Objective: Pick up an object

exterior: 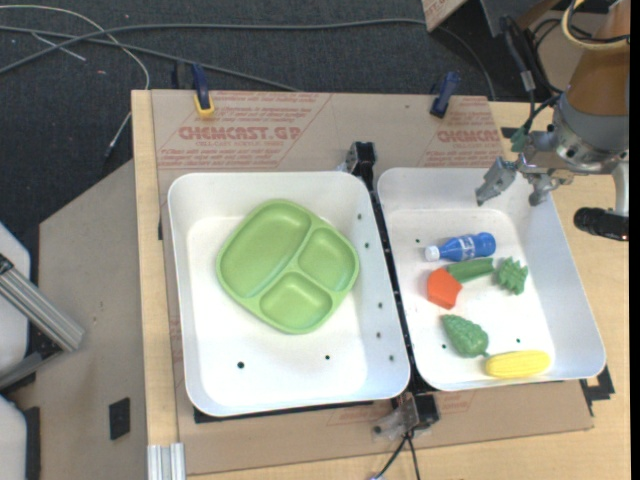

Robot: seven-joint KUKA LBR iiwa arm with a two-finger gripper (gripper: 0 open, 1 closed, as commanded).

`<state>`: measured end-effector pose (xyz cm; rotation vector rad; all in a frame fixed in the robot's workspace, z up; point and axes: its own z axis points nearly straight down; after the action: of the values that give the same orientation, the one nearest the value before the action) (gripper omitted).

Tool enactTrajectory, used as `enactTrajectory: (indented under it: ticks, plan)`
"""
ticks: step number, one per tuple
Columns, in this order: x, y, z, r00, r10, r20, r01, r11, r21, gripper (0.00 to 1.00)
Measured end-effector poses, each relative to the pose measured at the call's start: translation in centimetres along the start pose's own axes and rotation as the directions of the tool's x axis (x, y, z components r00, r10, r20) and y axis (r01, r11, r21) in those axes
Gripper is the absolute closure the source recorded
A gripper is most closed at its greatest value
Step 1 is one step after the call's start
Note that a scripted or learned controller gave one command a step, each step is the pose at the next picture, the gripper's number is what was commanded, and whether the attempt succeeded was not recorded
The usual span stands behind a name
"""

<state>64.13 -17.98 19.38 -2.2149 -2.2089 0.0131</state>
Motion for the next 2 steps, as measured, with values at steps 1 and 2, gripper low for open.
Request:
enactTrajectory:
  ticks: [1, 2]
  plan:
    - [0.0, 0.3, -0.9, 1.000, -0.003, 0.003, 0.003, 1.000, -0.014, 0.00]
    - [-0.8, -0.2, 4.5, 1.000, -0.002, 0.002, 0.002, 1.000, -0.008, 0.00]
